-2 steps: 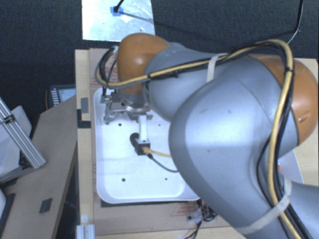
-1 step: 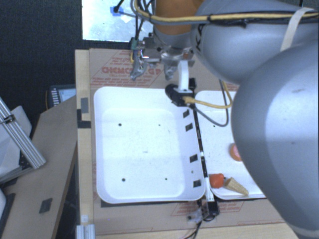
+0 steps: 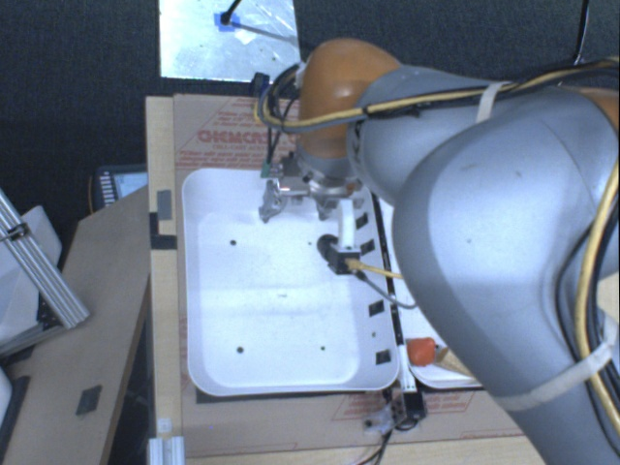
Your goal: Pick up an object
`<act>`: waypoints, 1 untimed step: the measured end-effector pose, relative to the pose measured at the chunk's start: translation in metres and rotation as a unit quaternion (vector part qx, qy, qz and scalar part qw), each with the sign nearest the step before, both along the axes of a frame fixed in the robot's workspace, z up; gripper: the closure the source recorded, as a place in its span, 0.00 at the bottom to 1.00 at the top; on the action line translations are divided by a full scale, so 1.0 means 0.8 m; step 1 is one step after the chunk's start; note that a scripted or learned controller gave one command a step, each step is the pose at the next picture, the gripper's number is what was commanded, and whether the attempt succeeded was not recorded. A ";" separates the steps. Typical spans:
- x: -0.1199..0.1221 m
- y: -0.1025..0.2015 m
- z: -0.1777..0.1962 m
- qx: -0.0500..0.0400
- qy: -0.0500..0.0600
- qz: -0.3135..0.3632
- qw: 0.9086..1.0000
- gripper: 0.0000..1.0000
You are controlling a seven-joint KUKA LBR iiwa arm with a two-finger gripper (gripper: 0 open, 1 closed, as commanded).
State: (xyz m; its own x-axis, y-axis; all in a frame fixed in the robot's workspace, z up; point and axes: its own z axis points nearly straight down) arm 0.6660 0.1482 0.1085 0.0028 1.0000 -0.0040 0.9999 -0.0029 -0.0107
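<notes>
Grey arm (image 3: 484,211) with orange band (image 3: 339,85), white bin (image 3: 208,289), orange object (image 3: 420,352), brown cardboard (image 3: 223,129) with red lettering

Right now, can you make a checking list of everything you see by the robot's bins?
Surface: left white bin sits on a cardboard sheet on the bench; its floor shows a few small dark dots.
Job's things: an orange object lies in the neighbouring bin, partly hidden by the arm.
Clutter: nothing seen in the left bin.
Gripper: gripper hangs over the left bin's far right part, below the orange band; nothing seen held.
Cables: yellow and black cables run along the arm and across the bin's right edge.
Surroundings: shiny foil sheet at the back, metal rail at left, dark backdrop.
</notes>
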 end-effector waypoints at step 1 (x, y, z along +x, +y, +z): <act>0.005 0.004 0.027 0.002 -0.007 0.003 1.000 1.00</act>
